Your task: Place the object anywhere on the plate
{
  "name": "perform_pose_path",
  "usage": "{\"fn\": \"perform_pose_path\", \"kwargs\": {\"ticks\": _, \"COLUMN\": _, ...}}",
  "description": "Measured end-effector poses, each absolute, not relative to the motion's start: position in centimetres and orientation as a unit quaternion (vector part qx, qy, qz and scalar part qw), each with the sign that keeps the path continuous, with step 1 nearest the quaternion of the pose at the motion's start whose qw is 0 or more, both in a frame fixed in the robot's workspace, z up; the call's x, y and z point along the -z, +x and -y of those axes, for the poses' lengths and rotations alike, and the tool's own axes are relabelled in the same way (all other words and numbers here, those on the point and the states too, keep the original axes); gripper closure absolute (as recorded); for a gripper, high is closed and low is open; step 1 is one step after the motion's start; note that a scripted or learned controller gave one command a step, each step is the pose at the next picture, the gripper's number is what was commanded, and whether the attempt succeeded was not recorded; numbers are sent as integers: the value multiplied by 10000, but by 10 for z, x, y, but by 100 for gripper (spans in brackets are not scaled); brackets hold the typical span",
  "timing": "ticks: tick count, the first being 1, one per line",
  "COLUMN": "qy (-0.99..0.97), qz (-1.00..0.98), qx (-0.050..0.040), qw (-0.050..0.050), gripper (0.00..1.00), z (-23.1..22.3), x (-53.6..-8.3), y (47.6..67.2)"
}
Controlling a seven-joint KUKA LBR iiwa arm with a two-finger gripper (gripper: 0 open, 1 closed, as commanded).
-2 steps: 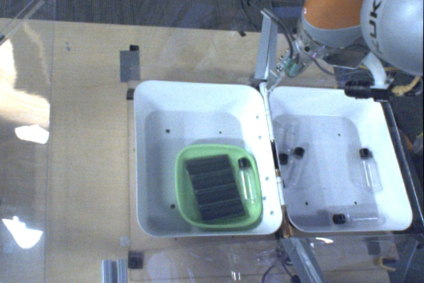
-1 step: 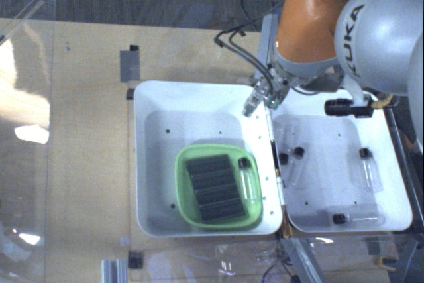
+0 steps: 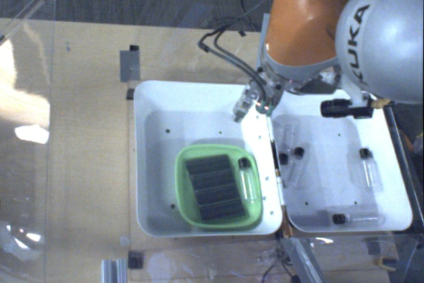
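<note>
While I watch from the overhead feed, the object I take for the task's, a clear tube point(image 3: 248, 181) with a dark cap, lies along the right side of the green plate point(image 3: 189, 209), beside a black ridged block point(image 3: 214, 189). That plate sits in the left bin point(image 3: 149, 142). Above the bin's upper right corner hangs the gripper point(image 3: 246, 105); I cannot tell its state. More clear tubes lie in the right bin point(image 3: 391, 162).

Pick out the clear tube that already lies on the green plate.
The tube along the plate's right edge, beside the dark block. The other tubes lie in the right bin.
</note>
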State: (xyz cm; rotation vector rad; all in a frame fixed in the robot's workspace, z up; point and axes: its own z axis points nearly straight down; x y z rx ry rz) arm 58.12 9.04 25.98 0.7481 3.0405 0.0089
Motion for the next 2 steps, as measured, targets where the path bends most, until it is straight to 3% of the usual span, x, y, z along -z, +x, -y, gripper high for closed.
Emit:
{"fn": "perform_pose_path", "kwargs": {"ticks": 1, "qy": 962, "qz": -9954, "qx": -22, "qw": 38, "gripper": 100, "z": -140, "x": -219, "y": 573}}
{"fn": "perform_pose_path", "kwargs": {"ticks": 2, "qy": 967, "qz": -9953, "qx": -22, "qw": 40, "gripper": 0, "z": -140, "x": -219, "y": 573}}
